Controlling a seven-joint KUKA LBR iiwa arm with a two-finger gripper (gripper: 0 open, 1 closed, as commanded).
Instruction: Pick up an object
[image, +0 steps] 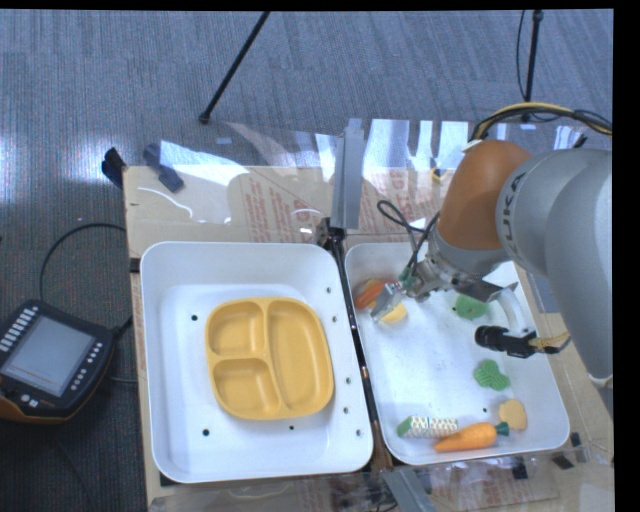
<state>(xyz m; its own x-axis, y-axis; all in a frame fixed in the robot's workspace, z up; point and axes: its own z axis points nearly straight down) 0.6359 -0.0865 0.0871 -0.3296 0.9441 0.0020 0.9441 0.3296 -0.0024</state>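
My gripper (390, 297) reaches down into the far left corner of the right bin (440, 370). Its fingertips sit right over a small yellow piece (396, 315) and beside an orange-red piece (368, 292) against the bin's left wall. Nothing clearly sits between the fingers. Elsewhere in the right bin lie a carrot (466, 436), a corn cob (429, 427), a tan biscuit-like piece (512, 413), a green broccoli-like piece (490, 374) and a green piece (470, 306) near the arm.
The left bin (170, 400) holds a yellow three-compartment plate (269, 357). A black clamp-like part (505, 340) hangs over the right bin's right side. A divider ridge (352, 330) separates the bins. A teach pendant (45, 358) lies on the floor at left.
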